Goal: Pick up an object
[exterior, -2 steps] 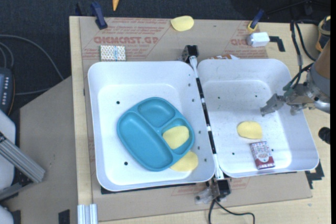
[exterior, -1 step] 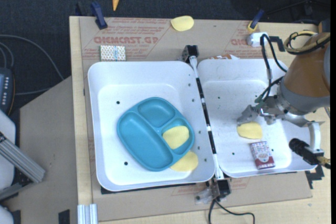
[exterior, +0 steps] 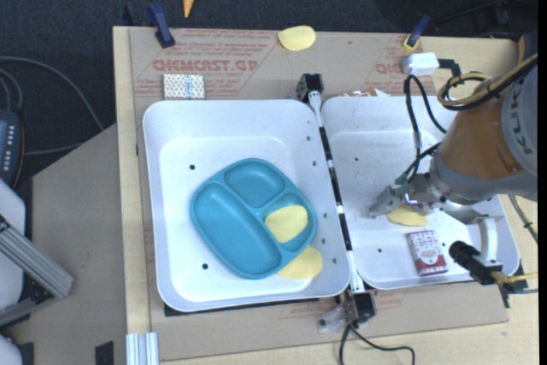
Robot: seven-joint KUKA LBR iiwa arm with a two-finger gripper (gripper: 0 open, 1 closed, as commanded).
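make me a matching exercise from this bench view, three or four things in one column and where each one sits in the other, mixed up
Things:
1. blue plastic divided tray
2. small red and white packet
3. tiny orange carrot toy
4. flat yellow piece by the gripper

Places:
A. dark floor beyond the bench
B. left white bin
C. right white bin, near front edge
D. right white bin, just under the arm's wrist

Pairs: 1-B, 2-C, 3-A, 4-D
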